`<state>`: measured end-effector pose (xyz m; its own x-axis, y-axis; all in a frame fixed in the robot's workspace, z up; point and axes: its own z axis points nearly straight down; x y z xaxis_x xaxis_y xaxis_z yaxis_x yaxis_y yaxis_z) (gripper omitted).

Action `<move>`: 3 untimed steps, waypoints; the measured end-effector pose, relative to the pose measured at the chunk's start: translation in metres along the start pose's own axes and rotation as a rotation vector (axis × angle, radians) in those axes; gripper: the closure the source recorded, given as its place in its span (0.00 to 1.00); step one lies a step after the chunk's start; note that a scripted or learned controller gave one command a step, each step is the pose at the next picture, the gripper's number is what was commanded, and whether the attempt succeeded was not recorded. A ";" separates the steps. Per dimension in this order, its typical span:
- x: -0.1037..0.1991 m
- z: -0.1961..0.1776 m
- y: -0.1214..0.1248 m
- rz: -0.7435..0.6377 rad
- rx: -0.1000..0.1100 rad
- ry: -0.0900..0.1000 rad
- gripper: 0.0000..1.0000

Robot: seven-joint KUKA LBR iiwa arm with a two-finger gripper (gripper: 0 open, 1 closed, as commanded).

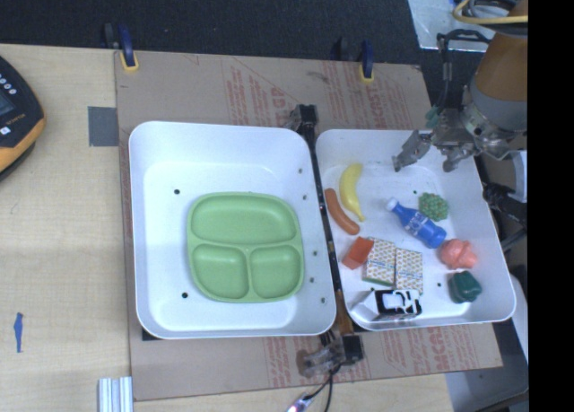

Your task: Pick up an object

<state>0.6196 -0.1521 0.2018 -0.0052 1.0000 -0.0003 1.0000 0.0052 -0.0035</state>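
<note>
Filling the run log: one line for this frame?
gripper: open, nothing held | position: above far edge of right white bin | closest item: yellow toy banana | green divided plate: left bin

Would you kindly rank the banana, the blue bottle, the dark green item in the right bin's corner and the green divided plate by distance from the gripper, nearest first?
From the gripper:
1. Blue bottle, just below it in the right bin.
2. Banana, to its left.
3. Dark green item, at the bin's near right corner.
4. Green divided plate, in the left bin.
</note>
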 end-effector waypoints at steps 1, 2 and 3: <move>-0.030 0.106 -0.024 -0.001 -0.008 -0.003 0.00; -0.033 0.094 -0.023 -0.001 -0.012 -0.009 1.00; -0.020 -0.017 -0.061 0.002 -0.002 0.000 1.00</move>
<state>0.5585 -0.1723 0.2190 -0.0034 1.0000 -0.0005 1.0000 0.0034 -0.0016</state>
